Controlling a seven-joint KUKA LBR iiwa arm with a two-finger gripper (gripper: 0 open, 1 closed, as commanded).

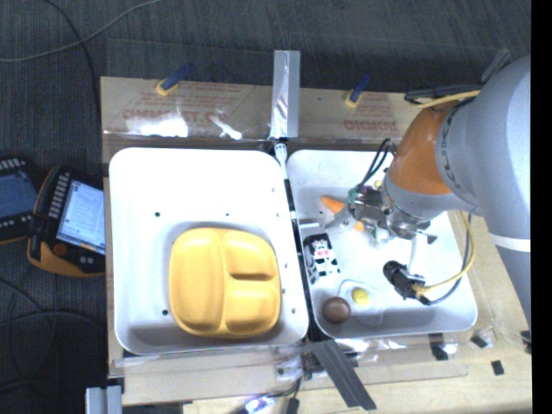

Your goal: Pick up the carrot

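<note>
Nearby, cow toy (320, 256) and fried egg (356, 296) flank the carrot (333, 204); tool (358, 218) state unclear.

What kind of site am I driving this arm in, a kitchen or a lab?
Most likely a robotics lab test bench, not a kitchen: two white bins taped to a board, a teach pendant lying on carpet, and toy items like the carrot and yellow tray.
</note>
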